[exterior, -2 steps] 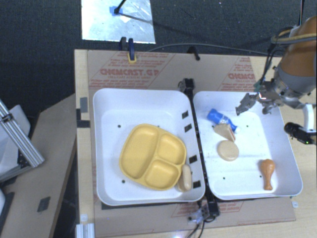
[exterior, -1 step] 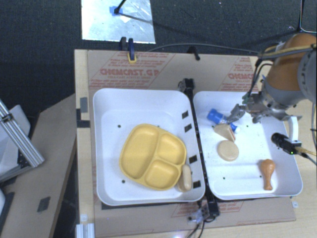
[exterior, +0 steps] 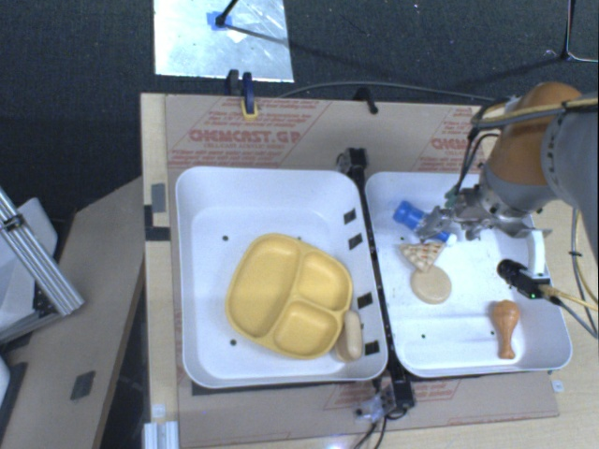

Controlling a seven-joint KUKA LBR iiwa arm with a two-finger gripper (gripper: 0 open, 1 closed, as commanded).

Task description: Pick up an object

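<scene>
In the right bin, the gripper is seen low near the back edge, just beside a blue object and just above a waffle piece; whether its fingers are spread or pressed together cannot be told. A round cookie lies near the waffle piece, and a drumstick is placed toward the front right corner. The arm is bent in from the right edge, while a yellow tray is kept in the left bin.
</scene>
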